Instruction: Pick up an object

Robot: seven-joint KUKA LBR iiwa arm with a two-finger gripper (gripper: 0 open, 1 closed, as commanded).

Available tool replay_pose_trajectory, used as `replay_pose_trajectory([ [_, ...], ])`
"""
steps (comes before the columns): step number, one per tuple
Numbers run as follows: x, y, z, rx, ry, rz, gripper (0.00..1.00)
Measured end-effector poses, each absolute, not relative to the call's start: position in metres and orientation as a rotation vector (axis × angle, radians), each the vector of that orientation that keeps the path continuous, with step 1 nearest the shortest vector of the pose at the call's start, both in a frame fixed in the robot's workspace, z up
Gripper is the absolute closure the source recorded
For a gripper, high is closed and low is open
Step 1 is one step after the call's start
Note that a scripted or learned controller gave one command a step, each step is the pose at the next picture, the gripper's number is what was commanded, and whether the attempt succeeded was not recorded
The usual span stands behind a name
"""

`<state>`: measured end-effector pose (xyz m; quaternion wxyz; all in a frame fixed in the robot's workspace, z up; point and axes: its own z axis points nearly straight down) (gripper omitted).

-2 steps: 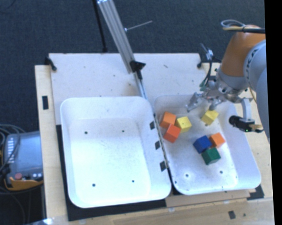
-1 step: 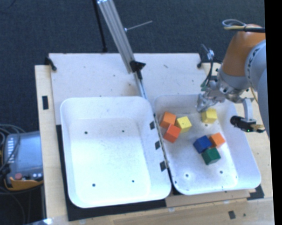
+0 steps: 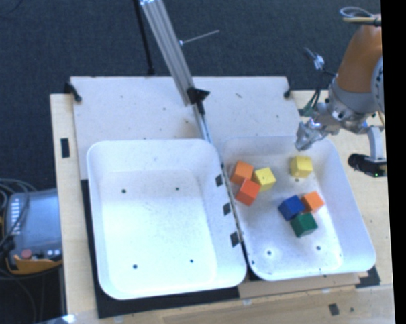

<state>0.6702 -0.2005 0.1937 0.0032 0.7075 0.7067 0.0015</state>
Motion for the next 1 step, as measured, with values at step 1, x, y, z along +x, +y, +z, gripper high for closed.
replay_pose_trajectory([
  [1,0.6801,-0.2052,0.2442,2.213,2.222,0.004,1.0],
])
